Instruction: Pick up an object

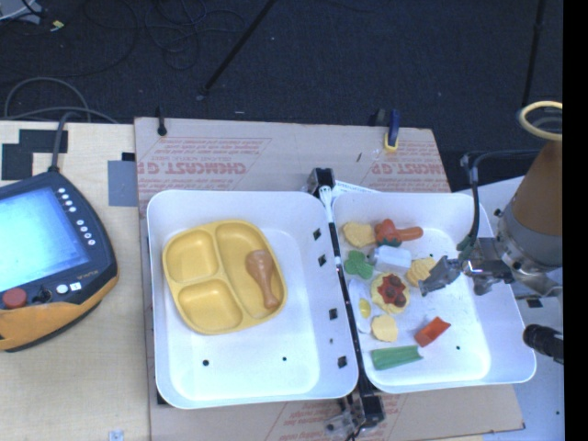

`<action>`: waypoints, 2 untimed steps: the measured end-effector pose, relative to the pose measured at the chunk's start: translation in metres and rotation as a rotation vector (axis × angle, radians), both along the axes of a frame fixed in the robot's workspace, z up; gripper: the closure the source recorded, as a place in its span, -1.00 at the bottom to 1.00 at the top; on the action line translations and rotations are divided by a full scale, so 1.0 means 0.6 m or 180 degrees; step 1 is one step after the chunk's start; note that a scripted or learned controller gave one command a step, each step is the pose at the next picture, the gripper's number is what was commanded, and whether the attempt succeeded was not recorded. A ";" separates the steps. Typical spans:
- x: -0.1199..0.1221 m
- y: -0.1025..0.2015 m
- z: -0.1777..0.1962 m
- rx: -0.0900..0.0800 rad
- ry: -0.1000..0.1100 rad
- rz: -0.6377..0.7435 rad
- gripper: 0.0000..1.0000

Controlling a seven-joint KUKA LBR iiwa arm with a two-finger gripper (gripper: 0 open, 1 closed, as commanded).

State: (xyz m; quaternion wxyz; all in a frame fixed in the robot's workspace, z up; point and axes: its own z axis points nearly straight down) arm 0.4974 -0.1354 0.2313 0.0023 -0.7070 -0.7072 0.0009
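The nearest pieces in the right bin [501, 361] were a green bean-like strip [397, 357] by the front wall and a red wedge [432, 331] just above it, each lying apart from its neighbours. Those two looked like the easiest picks: a straight drop from above with the fingers set across the narrow side would likely do, though the green strip sat close enough to the front rim to crowd a finger.

Further back, the gripper [439, 275] hung low over the middle of that bin, reaching in from the right. Whether it was wide or narrow could not be told, and nothing showed between its tips. Just beside it lay a yellow ridged piece [421, 268] and a round slice with red topping [391, 291], packed near a green lump [357, 265], so a grab there risked nudging neighbours.

The right half of that bin was bare, giving room to withdraw.

In the left bin [184, 375] sat a yellow divided tray [197, 260] with a toy drumstick [264, 277].
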 end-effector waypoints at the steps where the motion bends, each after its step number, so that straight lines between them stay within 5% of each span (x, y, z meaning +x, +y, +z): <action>1: -0.044 -0.035 -0.218 0.0008 0.0039 -0.0007 -1.00; 2: 0.009 -0.132 -0.239 -0.0007 -0.0011 -0.0005 -1.00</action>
